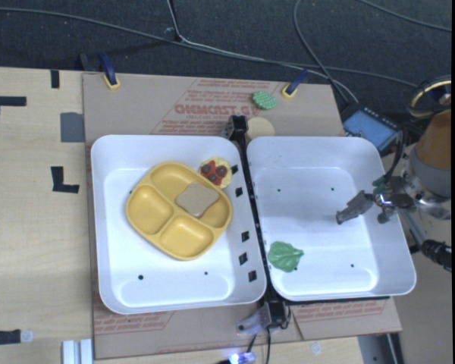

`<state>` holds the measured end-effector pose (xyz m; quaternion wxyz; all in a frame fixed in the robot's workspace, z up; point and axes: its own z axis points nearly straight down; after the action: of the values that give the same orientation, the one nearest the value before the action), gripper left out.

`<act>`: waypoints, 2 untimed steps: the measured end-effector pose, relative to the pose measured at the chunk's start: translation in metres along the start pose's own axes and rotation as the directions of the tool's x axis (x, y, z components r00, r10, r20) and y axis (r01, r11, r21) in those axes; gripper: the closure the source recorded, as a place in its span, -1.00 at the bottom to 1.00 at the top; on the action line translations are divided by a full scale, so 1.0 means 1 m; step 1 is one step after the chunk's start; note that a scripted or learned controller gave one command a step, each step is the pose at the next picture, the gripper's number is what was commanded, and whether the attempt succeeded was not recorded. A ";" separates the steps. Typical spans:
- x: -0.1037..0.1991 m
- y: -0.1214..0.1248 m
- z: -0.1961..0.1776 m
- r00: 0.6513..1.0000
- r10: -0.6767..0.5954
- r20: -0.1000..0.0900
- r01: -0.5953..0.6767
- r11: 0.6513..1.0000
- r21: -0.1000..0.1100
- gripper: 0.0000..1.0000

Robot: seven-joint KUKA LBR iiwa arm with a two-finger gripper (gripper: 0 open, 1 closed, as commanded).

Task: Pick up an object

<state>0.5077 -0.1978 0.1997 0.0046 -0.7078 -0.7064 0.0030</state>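
Note:
A green leaf-shaped piece (pixel 285 255) lies in the right bin (pixel 318 154), near its front left corner. In the left bin (pixel 110 226) a yellow divided plate (pixel 163 218) carries a tan bread slice (pixel 197 199). A small red and yellow food item (pixel 216 171) rests at the plate's far edge. My gripper (pixel 361 218) hangs over the right side of the right bin, well to the right of the green piece and behind it. Its fingers stand open with nothing between them.
A green round object (pixel 264 99) sits on the cardboard behind the bins. A blue box (pixel 371 127) lies off the right bin's far right corner. Black clips run along the divider between the bins (pixel 246 203). Cables cross the dark floor behind.

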 end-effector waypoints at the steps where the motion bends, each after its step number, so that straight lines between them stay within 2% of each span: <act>1: 0.000 0.002 -0.004 1.000 -0.003 0.002 0.003 1.000 -0.009 -1.00; 2: -0.008 0.002 0.055 1.000 -0.002 0.001 0.002 1.000 -0.004 -1.00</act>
<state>0.5096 -0.2060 0.1448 0.0028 -0.7070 -0.7072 0.0020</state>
